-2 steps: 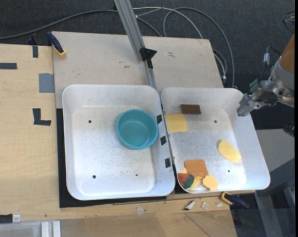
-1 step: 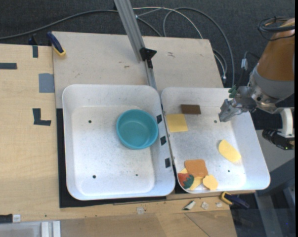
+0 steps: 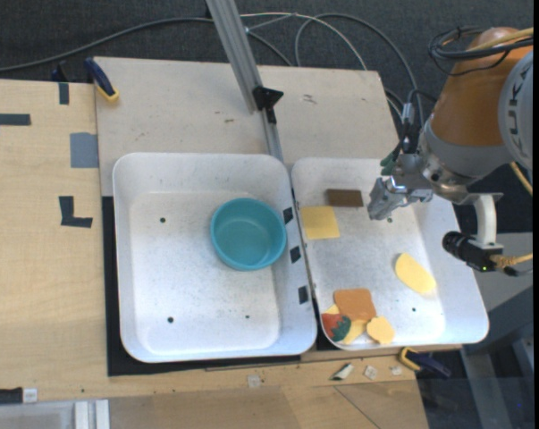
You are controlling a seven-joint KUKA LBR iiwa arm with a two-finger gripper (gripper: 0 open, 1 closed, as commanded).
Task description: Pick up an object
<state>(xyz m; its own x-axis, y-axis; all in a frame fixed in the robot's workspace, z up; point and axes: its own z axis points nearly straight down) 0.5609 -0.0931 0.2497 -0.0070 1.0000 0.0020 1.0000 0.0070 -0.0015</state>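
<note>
Closest to the camera, right at the front lip of the right bin (image 3: 457,333), there's a little huddle of toy food: an orange block (image 3: 355,303) sitting against a red-and-green piece (image 3: 340,327) and a small yellow-orange blob (image 3: 380,331), all touching or near enough. A bit further back toward the right wall lies a yellow lemon-shaped piece (image 3: 415,273) on its own. Over in the left bin (image 3: 135,266) a teal bowl (image 3: 247,232) sits upright, near the wall shared with the other bin. Back in the right bin, a flat yellow square (image 3: 321,222) rests close to that divider, and just behind it is a small brown block (image 3: 344,197) near the far wall. The gripper (image 3: 383,206) hangs over the far half of the right bin, just right of the brown block, and honestly I can't tell how its fingers stand. On the arm's grey casing at the frame's right edge you can read part of the letters "KU". Furthest away, a grey metal pole (image 3: 238,43) slants up over the board
</note>
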